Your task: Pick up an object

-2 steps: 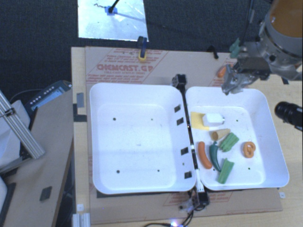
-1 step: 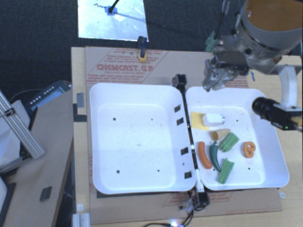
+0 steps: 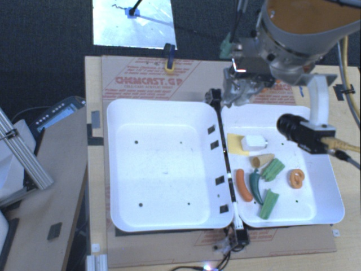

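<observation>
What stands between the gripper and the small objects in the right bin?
Nothing visible does. The gripper hangs above the far edge of the right bin; the white block, orange sausage and green pieces lie open nearer the camera.

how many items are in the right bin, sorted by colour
green: 3 (two light green pieces and a dark green curved one)
orange: 2 (a long piece and a ring-shaped piece)
yellow: 1 (flat slice)
white: 1 (block)
tan: 1 (small wedge)
total: 8
</observation>
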Controlling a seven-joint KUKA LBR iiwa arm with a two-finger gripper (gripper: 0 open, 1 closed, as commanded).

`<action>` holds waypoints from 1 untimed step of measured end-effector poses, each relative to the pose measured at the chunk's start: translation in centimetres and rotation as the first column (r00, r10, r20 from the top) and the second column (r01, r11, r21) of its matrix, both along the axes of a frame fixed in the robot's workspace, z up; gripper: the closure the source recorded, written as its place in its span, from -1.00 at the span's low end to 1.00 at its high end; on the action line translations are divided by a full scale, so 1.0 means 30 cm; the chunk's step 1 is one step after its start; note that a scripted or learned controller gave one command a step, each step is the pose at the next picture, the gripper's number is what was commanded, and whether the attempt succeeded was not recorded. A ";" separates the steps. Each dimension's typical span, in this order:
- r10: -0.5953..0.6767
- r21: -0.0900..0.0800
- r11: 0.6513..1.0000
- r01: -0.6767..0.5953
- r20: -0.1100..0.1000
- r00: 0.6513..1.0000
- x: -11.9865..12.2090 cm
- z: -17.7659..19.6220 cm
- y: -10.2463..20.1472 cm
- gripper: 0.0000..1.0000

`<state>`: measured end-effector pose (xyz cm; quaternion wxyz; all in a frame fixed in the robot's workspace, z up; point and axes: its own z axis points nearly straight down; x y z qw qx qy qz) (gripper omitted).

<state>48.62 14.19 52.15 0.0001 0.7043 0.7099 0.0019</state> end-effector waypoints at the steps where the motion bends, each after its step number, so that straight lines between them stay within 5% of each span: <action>1: 0.000 0.001 1.000 0.000 0.001 1.000 0.000 0.048 0.150 1.00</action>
